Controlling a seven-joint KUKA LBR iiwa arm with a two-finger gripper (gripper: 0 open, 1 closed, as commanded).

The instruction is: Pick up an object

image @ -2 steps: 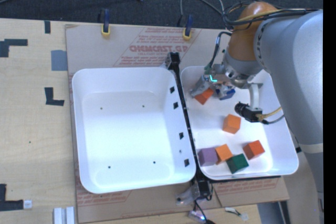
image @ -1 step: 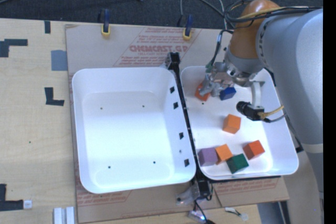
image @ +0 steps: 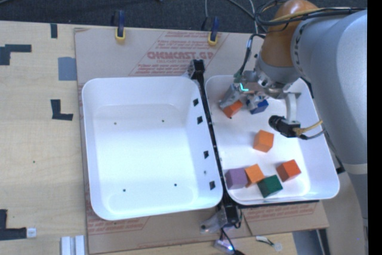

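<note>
- Jaws of gripper (image: 240,100) clamped on orange block (image: 232,108), near right bin's (image: 325,155) far-left corner; blue block (image: 258,107) beside.
- Grasp step; next, lift straight up.

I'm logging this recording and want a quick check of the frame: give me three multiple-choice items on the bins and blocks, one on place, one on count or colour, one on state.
1. Where do the blocks lie?
A. left bin
B. right bin
C. on the cardboard

2. What colour is the block at the near edge, between the small orange block and the red-orange block?
A. green
B. yellow
C. white

3. How does the purple block stand to the small orange block?
A. stacked on it
B. far apart
C. side by side, touching

Answers:
B, all blocks sit in the right bin.
A, the green block lies between the small orange block and the red-orange block.
C, the purple block lies against it.
</note>
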